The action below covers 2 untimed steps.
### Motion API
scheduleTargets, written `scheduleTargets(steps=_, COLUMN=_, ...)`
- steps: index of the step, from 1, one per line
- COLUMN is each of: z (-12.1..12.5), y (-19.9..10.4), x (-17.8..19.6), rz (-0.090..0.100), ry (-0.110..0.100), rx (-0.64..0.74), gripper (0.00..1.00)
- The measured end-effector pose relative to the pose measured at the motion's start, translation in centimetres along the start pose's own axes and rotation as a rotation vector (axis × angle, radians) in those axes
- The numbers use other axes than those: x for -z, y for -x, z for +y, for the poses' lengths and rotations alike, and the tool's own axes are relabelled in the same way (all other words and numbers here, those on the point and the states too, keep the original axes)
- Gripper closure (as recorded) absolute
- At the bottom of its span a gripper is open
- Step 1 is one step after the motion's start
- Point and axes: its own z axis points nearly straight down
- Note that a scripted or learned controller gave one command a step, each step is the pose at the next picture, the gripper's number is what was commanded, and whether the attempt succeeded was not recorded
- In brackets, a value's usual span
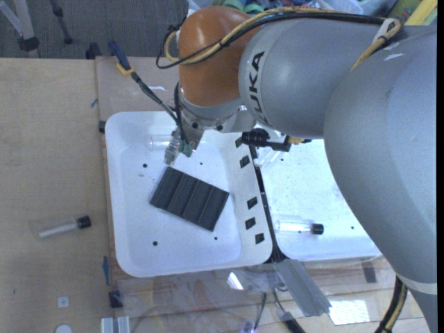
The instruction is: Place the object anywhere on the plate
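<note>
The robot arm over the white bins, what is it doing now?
The grey KUKA arm reaches in from the right and holds its gripper over the left bin, just above a dark ribbed plate. A clear tube lies by the gripper; another tube lies in the right bin.

My bench point(48, 151) bore two white bins point(132, 255) side by side. Left of them, directly on its wood, lay a clear black-capped tube point(64, 226).
</note>
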Motion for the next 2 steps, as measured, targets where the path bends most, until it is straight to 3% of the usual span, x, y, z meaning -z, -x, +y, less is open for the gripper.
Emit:
scheduleTargets(steps=1, z=0.8, y=-2.5, x=-4.2, rz=0.001, ry=-0.001, rx=-0.2, gripper=1.0)
scheduleTargets(steps=2, z=-0.3, y=-3.5, x=-7.1, rz=-0.021, ry=0.015, rx=0.353, gripper=1.0)
